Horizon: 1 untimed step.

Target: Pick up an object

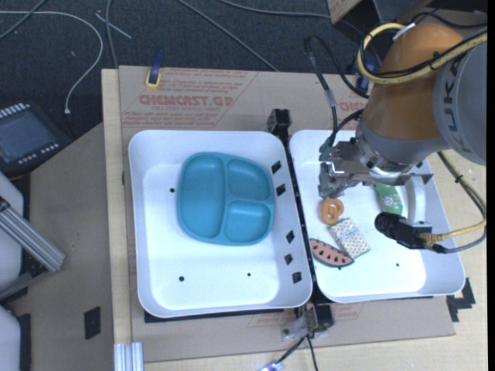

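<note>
Orange pretzel [332,210] just below hand [334,182], right bin [387,284]

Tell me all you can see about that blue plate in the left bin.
The blue plate is a rounded-corner dish, apparently smooth plastic, split into three compartments: one tall one on its left, two smaller on its right. It lies flat in the upper middle of the left bin, turned slightly askew. It touches only the bin floor, and nothing sits in it.
</note>
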### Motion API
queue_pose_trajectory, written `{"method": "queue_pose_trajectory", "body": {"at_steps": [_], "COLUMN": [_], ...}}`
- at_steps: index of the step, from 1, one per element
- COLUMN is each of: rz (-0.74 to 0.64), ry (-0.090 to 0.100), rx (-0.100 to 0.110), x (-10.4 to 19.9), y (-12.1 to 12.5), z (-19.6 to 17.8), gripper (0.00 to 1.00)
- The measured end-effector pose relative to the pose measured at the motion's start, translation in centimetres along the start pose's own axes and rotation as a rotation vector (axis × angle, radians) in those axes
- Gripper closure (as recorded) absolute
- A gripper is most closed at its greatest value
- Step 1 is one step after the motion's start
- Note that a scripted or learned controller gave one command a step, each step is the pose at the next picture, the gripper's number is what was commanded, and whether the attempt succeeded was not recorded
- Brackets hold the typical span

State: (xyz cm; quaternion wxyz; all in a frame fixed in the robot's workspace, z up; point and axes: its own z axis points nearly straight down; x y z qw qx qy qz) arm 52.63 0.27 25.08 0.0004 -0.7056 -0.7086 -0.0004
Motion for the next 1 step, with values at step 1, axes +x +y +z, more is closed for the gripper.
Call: {"method": "queue_pose_trajectory", "body": {"at_steps": [1], "rz": [-0.002], "ry": [0.001], "rx": [0.0], "x": [5.54], "y": [-0.06], "z": [-0.03], "gripper": [1.0]}}
